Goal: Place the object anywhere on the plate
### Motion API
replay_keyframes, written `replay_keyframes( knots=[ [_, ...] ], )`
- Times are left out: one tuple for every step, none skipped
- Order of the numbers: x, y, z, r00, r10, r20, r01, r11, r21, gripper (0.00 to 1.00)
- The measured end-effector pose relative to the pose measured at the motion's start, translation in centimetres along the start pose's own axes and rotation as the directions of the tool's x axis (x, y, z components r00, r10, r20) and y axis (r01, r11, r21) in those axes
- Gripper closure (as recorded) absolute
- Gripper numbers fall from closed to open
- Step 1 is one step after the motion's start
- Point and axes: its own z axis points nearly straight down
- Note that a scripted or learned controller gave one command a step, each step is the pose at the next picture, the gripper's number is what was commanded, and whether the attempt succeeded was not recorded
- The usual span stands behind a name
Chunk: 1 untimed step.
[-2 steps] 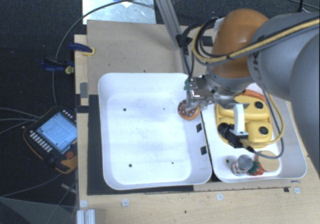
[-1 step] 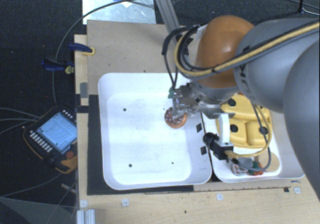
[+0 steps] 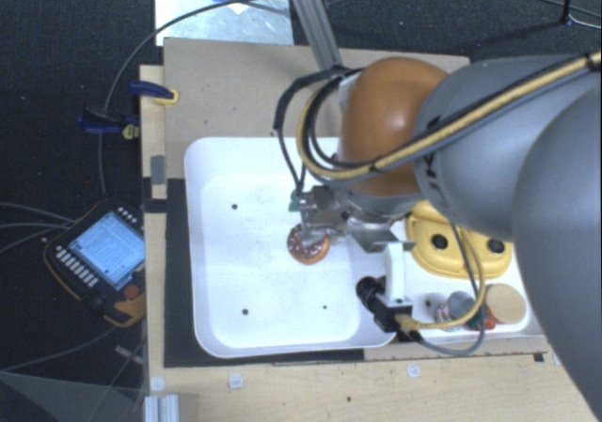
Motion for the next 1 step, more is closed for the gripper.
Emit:
replay_keyframes(
  knots=[
    [-0.23, 0.15, -0.05, 1.000, 0.006, 0.001, -0.006, 1.000, -0.002, 0.00]
  ],
)
